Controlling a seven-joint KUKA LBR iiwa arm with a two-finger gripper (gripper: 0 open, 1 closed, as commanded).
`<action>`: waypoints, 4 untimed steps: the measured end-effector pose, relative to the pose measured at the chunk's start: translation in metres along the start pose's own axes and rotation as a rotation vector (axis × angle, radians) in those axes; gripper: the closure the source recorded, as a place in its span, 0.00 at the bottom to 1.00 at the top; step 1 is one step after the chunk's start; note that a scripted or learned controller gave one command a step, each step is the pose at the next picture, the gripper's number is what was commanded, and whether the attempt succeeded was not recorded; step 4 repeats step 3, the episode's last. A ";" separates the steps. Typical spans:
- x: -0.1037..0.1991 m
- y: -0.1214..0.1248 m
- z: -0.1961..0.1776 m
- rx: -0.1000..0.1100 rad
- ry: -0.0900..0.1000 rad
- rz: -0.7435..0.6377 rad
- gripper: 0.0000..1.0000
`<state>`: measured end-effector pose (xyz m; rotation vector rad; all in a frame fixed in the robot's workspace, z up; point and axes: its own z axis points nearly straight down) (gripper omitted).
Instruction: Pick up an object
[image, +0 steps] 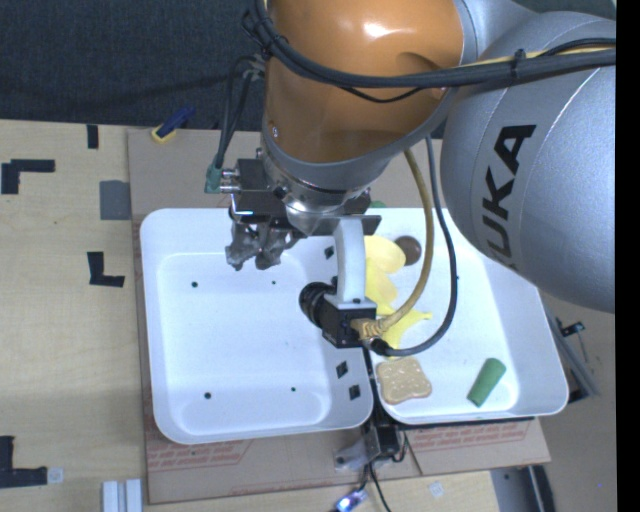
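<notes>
Overall light: even and fairly bright, cast from above; no harsh contrast is seen across the bench (60, 300).
Glare: a strong white highlight is carried on the orange band (370, 60), high above the jaws; a softer sheen is spread over the grey arm (540, 170) to their right.
Shadows: soft grey shade is thrown onto the left bin (240, 350) floor just beneath the gripper (252, 255).
Whites: the bin rims are nearly washed out.
Focus: the arm, close to the lens, is slightly soft; the bin floor below the jaws is rendered sharper.
Background: the strip above the bench is left dark.
</notes>
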<state>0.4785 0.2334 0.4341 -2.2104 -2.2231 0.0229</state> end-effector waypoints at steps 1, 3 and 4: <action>-0.001 0.003 -0.107 -0.024 0.011 0.002 1.00; 0.000 0.055 -0.057 -0.025 0.011 0.001 1.00; 0.000 0.055 -0.057 -0.025 0.011 0.001 1.00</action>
